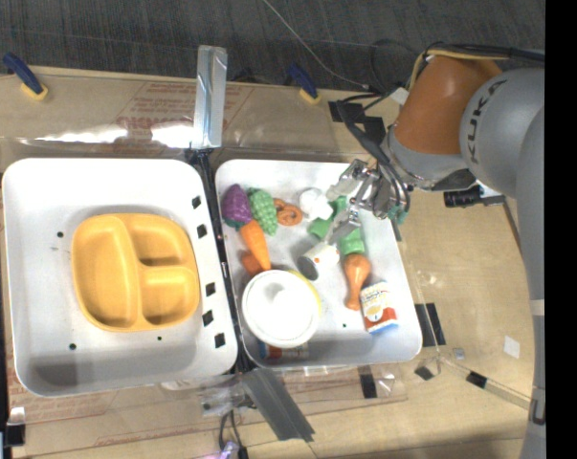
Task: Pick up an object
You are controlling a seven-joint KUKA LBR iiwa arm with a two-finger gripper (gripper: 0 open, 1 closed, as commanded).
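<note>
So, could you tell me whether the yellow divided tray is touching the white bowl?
Apart. The camera view shows the yellow divided tray lying in the left bin and the white bowl in the right bin, with the bin walls between them.

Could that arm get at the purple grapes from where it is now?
Probably yes. The purple grapes lie uncovered at the left end of the right bin, only green grapes touching beside them. The gripper hovers over the same bin, with open space above the toys between.
</note>
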